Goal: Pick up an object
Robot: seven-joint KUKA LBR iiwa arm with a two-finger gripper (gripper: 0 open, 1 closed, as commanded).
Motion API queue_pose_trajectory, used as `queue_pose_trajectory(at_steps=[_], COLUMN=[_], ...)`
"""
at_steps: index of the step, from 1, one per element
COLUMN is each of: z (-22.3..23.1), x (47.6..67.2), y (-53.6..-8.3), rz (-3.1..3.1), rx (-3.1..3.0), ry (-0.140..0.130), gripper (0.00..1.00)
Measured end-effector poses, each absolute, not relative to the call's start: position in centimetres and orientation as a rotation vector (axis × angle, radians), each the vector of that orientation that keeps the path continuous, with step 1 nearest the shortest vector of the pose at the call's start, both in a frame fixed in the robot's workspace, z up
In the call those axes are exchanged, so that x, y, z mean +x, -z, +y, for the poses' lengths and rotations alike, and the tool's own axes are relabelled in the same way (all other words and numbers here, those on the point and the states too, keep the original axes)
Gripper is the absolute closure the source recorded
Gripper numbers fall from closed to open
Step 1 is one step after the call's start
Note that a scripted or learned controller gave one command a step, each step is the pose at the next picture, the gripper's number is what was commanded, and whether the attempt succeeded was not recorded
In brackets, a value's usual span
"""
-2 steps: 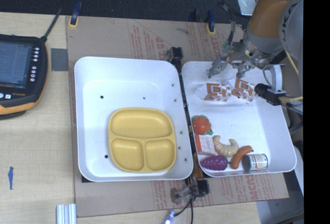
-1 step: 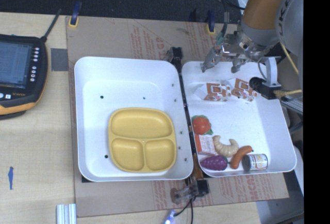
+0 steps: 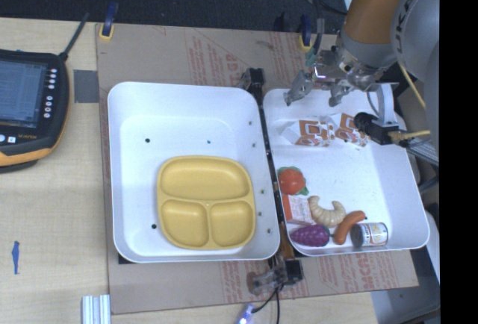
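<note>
- Gripper hangs over the far end of the right bin, just inside its back rim, with the grey arm and its orange band coming in from the upper right.
- We see its two fingers spread apart, one toward the divider between the bins, the other toward the right, and nothing between them.
- Nearest thing to it is the white packet with orange print, lying flat on the bin floor just in front of the fingers, toward us; its long axis runs left to right, roughly parallel to the line between the two fingertips.
- We judge that this is what the coming move turns on: to close on the packet across its short side, the wrist would need about a quarter turn, and a flat packet gives the fingers little to bite.
- Other candidates sit well apart from the gripper at the near end of the same bin: a tomato by the divider, a pale croissant, a sausage touching it, a purple piece and a small can on its side in the near right corner.
- These crowd together, so we expect a grasp there to risk nudging neighbours.
- Left bin holds a yellow divided tray, across the divider from the gripper and farthest from it.
- We judge that nothing is lifted yet; the descent has still to be made.
</note>
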State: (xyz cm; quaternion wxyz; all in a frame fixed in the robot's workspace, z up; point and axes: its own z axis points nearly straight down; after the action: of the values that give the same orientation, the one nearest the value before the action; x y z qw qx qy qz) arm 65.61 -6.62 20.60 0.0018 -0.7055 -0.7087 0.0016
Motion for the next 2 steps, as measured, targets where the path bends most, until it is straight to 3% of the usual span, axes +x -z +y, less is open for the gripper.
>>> queue_pose_trajectory(at_steps=[1,2], z=[-6.6,-9.5], x=[60.9,58.2], y=[-28.7,-24.8], rz=[-2.223,-2.225], rx=[-2.218,-2.216], ry=[-0.003,-0.007], gripper=[0.0,0.0])
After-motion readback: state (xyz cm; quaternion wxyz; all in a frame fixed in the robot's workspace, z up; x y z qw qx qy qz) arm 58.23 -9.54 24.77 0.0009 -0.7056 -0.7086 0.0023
